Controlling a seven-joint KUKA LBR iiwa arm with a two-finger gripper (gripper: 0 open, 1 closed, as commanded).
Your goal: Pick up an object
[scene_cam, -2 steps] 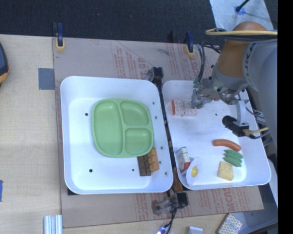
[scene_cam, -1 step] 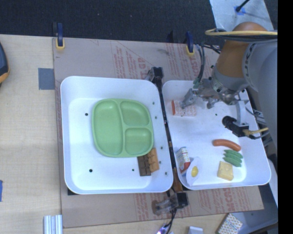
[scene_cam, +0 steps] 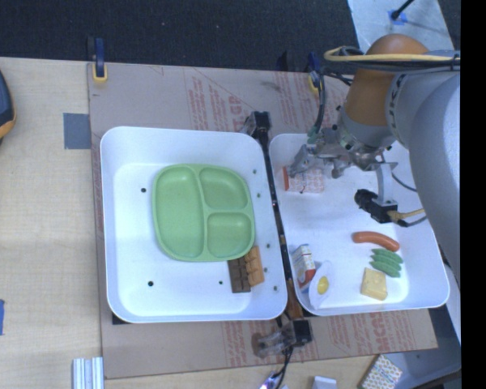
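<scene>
The red sausage lies in the right bin, long axis left-right, slightly curved, glossy. The gripper hovers at the bin's far-left corner.

A divided plate is set in the left bin; a sausage, pea pod and cheese are grouped in the right bin's near corner.

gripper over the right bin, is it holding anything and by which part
It cannot be told. The gripper is low over the far left corner of the right bin, by a small red and white item, but no grasp is visible.
</scene>
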